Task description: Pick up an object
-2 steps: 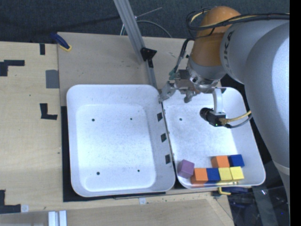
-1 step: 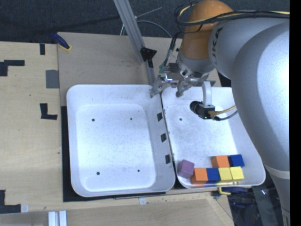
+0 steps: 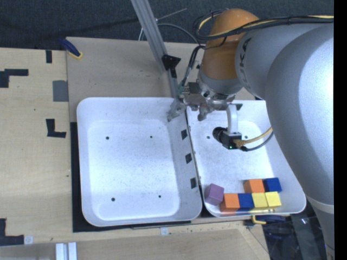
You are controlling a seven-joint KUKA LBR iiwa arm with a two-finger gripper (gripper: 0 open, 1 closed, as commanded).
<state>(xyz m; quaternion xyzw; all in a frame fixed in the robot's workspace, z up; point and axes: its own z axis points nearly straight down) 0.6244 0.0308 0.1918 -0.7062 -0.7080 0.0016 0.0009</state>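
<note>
Coloured blocks (image 3: 250, 195), orange, blue, yellow plus a purple one (image 3: 214, 193), sit clustered at the near end of the right bin (image 3: 287, 172), well apart from my claw (image 3: 190, 108). My claw hangs over the bins' shared edge at the far end; can't tell its opening. Left bin (image 3: 130, 156) beside it.

A light wooden bench top (image 3: 114, 75) marked with black tape pieces (image 3: 52, 128) at nine o'clock borders a dark floor (image 3: 65, 10) at twelve o'clock, crossed by a slanted grey metal pole (image 3: 149, 26).
</note>
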